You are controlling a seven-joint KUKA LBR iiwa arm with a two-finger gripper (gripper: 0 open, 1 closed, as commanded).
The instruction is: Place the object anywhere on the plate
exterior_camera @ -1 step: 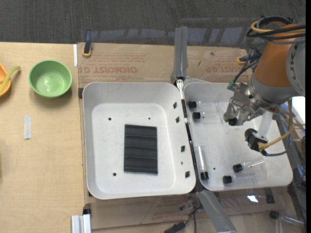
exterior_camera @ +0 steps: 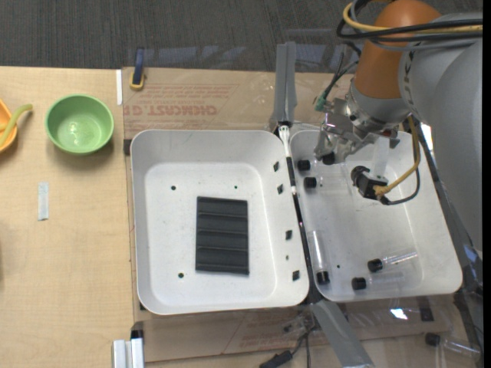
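Observation:
A black ridged rectangular plate lies flat in the middle of the left white bin. In the right white bin, a small clear tube-like object rests near the front right corner. My gripper hangs over the back left corner of the right bin, under the orange band of the arm. It is far from both the clear object and the plate. Wrist hardware and cables hide much of the gripper.
A green bowl and an orange item sit on the wooden bench at the far left, with a small pale strip below them. Small black fixtures dot the right bin. A black cable loop dangles from the wrist.

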